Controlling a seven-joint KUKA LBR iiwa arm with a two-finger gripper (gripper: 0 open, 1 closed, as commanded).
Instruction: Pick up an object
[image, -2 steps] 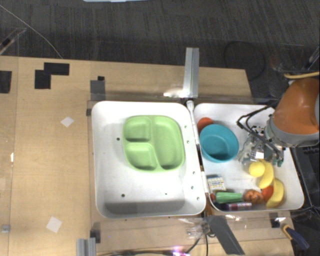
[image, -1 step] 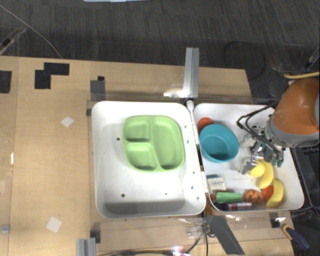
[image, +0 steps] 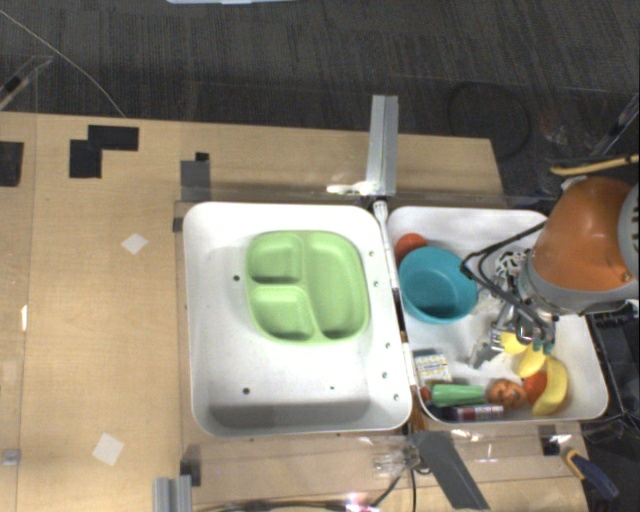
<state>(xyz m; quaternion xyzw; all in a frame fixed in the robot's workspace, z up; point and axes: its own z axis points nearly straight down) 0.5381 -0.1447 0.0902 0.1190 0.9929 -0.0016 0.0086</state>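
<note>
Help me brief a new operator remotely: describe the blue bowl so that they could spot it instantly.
Find the right-hand white bin, where the arm reaches in. In its upper left corner, against the wall shared with the other bin, sits the blue bowl. It is round, open and teal, the largest item there; the small things nearby are red, orange and yellow.
</note>
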